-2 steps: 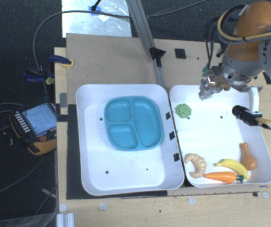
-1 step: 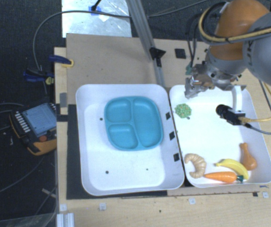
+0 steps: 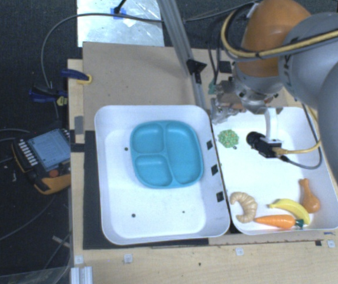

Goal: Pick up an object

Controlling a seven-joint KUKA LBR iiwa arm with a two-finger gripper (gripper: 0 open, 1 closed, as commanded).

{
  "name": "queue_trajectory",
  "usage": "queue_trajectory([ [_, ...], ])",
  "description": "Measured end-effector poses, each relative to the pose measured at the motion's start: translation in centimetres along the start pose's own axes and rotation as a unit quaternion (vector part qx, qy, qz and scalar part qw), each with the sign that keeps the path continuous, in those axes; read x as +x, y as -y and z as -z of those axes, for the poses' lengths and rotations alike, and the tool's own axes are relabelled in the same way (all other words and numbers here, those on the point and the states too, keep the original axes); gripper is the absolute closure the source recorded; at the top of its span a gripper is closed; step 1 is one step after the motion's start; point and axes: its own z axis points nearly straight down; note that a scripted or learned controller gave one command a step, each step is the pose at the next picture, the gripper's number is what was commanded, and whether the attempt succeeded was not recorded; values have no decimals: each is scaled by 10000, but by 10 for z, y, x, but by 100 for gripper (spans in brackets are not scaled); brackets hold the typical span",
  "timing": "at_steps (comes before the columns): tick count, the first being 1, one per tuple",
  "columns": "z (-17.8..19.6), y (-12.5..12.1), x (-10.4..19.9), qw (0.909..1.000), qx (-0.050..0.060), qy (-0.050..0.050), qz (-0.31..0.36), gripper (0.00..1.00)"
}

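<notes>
Now your gripper [image 3: 221, 112] hovers at the right bin's [image 3: 328, 176] far left corner.
You can't tell its state from up here. Just beside it lies a green ball [image 3: 228, 138]; croissant [image 3: 244, 206], carrot [image 3: 275, 221], banana [image 3: 287, 206] and drumstick [image 3: 309, 196] cluster at the near edge. Left bin [image 3: 113, 212] carries a blue plate [image 3: 166, 153].

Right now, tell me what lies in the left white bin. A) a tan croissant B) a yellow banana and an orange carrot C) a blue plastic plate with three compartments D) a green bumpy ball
C: the blue plastic plate with three compartments lies alone in the left white bin, while the food toys lie in the right white bin.
</notes>
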Motion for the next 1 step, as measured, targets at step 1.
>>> queue_trajectory([
  [1, 8, 9, 49, 10000, -1, -2, 2, 100],
])
